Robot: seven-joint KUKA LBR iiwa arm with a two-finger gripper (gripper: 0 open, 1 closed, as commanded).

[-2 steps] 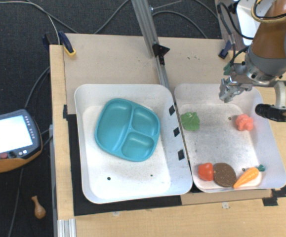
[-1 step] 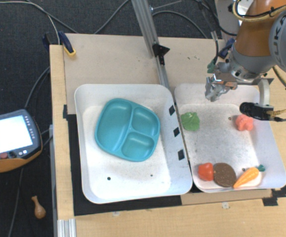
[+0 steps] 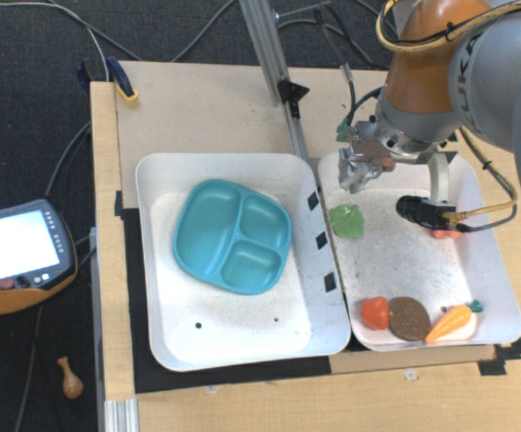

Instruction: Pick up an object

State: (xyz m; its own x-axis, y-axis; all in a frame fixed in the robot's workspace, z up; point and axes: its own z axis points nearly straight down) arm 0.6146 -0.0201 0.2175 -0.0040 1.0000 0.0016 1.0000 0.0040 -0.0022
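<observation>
Tool poised above the right bin, approach step judged under way.

The tool (image 3: 354, 176) is seen near the bin's (image 3: 503, 286) upper left wall, just above a green object (image 3: 346, 220); its spread cannot be told. A short descent is called for, with open floor to the right.

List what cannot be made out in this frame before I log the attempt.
- Gripper: in the camera view it hangs over the right bin, just above the green object; its tip is small and blurred.
- Small red object: mostly hidden under the black part beside it, so its kind is unclear.
- Arm: cut off by the top and right edges.
</observation>
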